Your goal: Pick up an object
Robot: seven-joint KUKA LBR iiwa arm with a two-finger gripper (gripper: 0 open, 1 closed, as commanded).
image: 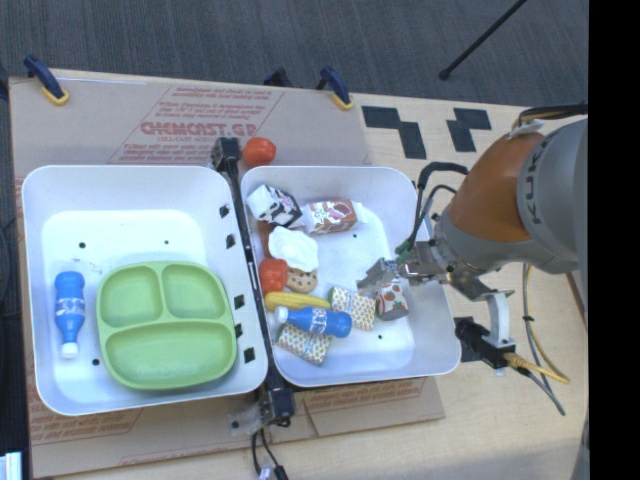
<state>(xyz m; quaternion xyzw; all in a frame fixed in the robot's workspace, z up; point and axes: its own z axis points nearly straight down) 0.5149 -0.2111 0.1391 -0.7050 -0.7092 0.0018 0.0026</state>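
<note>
Counter (200, 118): flat cardboard sheet with red print, held by blue-and-yellow clamps, bearing both bins.
Arm (520, 198): grey with a glossy orange band, reaching in from the right over the right bin.
Left bin (40, 198): shallow white plastic, smooth walls; holds a green divided plate (165, 323) of matte plastic with three wells and a small blue bottle (68, 308) with a white cap.
Right bin (400, 183): same white tray, crowded along its left half.
Gripper (385, 278): low in the right bin, touching or just beside a small red-and-white carton (392, 301); I cannot tell how its jaws stand.
Step in hand: judged as closing on the carton; a good grasp centres on its flat sides, clear of the patterned packet (353, 308) beside it.
Other pieces: crinkly wrapped snack (332, 216), soft white cloth wad (293, 248), blue bottle lying flat (315, 320), yellow corn cob (288, 299), round orange-red ball (273, 273).
</note>
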